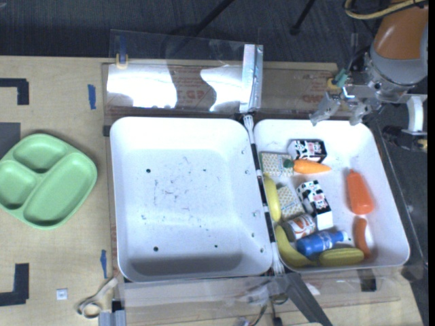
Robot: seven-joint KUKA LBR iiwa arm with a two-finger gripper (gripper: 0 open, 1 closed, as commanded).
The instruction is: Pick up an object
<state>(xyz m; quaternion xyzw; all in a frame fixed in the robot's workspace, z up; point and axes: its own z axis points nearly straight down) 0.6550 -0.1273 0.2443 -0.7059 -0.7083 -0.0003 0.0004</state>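
Camera view, looking down at a slant. At upper right, grey arm with orange band, reaching in from the right edge. Gripper hanging over the far rim of the right bin, fingers spread apart, nothing between them.

Below it, crowded into the right bin: carrot lying across the middle, a black-and-white carton just behind it, a second cow-patterned carton nearer the front. Along the bin's left wall, a banana standing on edge, a checkered packet beside it. Toward the right wall, a large orange piece, a smaller orange one in front of it. At the near corner, a blue can resting against a yellow-green pod and a second banana, all packed close and touching.

Left bin alongside, sharing the middle divider. Further left on the wooden bench, a green divided tray, well apart from both bins. Behind the bins, a clear plastic panel.
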